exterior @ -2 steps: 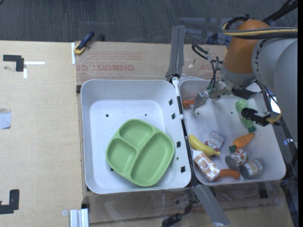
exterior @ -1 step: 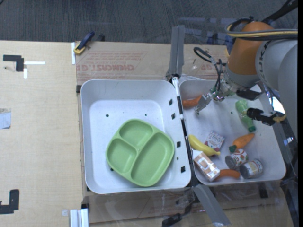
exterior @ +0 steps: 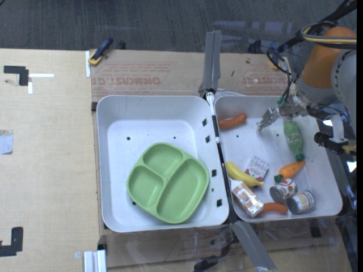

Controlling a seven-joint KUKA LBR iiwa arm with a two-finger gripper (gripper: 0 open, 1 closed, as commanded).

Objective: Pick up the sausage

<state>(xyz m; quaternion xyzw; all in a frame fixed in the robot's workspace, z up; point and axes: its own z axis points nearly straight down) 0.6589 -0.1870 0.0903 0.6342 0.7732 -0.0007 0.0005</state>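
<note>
**A:** Entry one, the task's item?

**B:** Sausage (exterior: 232, 121), orange-red, lying near the back left corner of the right bin (exterior: 334, 205), just beside the divider wall. Nothing touches it.

**A:** The pincer?

**B:** Pincer (exterior: 266, 119), metal, low over the back of the right bin, to the right of the sausage and apart from it. Fingers spread; nothing between them. The arm (exterior: 332, 61) enters from the right, orange band showing.

**A:** Remaining contents, right bin?

**B:** Green bottle (exterior: 293, 136), lying lengthwise near the pincer. Carrot (exterior: 291, 169), below the bottle. Banana (exterior: 243, 174), at the left wall. Small red-and-white packet (exterior: 257, 167), just beside the banana. Two cans (exterior: 292, 196), side by side at the front right. Wrapped snack box (exterior: 247, 199), front left, with a second orange piece (exterior: 275, 208) between it and the cans.

**A:** Left bin?

**B:** Left bin (exterior: 113, 152), white: one green divided plate (exterior: 168, 182), three compartments, flat on the floor.

**A:** The surface?

**B:** Pale wood surface (exterior: 45, 152) at left; cardboard (exterior: 147, 72) behind the bins.
</note>
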